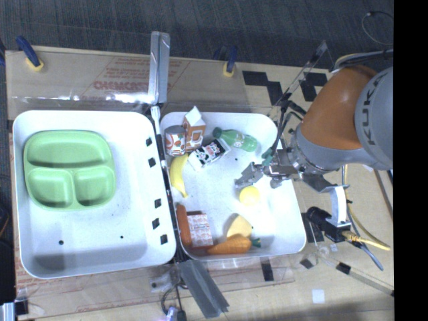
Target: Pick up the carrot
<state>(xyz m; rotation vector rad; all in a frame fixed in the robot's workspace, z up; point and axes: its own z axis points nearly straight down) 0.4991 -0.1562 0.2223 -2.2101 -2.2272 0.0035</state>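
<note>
Dark carpet floor (80, 9) — cardboard-covered bench (200, 72), blue clamps (29, 53).

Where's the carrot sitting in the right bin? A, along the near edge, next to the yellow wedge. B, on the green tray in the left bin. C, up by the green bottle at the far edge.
A: the carrot lies along the right bin's near edge, just below the yellow wedge.
</note>
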